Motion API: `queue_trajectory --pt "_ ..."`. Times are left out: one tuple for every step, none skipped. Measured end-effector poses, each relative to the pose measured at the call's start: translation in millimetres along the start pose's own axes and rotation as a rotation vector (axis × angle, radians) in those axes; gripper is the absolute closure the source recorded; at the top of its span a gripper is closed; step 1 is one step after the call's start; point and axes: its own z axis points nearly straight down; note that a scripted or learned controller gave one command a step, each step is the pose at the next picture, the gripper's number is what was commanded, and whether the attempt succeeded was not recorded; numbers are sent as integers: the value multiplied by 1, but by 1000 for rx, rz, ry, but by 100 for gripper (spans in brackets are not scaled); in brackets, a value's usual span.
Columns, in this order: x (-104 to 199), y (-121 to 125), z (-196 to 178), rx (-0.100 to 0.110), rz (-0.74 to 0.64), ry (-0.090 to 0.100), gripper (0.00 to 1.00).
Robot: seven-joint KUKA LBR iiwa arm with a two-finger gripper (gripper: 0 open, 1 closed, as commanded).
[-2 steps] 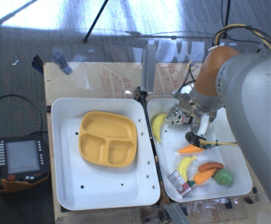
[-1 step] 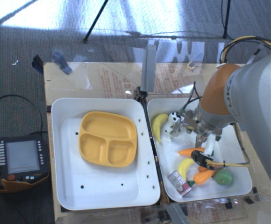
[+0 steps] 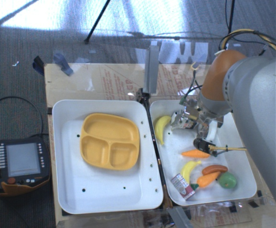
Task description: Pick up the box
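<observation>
The box point(image 3: 182, 186) is a small red, white and purple carton. It lies on its side in the near left corner of the right bin point(image 3: 240, 141). My gripper point(image 3: 186, 119) hangs over the far part of that bin, just right of a yellow banana point(image 3: 162, 128). It is well away from the box, farther back in the bin. Nothing shows held in it. The grey arm with its orange band point(image 3: 223, 75) comes in from the right and hides the bin's far right corner.
Near the box lie a second banana point(image 3: 190, 169), an orange carrot point(image 3: 195, 153), a sausage point(image 3: 214, 169), a small carrot point(image 3: 208, 179) and a green apple point(image 3: 227, 180). The left bin point(image 3: 66, 175) holds a yellow compartment tray point(image 3: 110, 140). A teach pendant point(image 3: 20, 167) lies beside the bench.
</observation>
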Motion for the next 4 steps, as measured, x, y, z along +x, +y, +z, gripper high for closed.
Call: queue_trajectory --pt "3 2 -9 -15 -5 2 100" --pt "62 -24 -111 -31 -99 3 100" --pt "107 -47 -152 -30 -97 2 100" --pt "108 -47 -159 -25 -102 0 100"
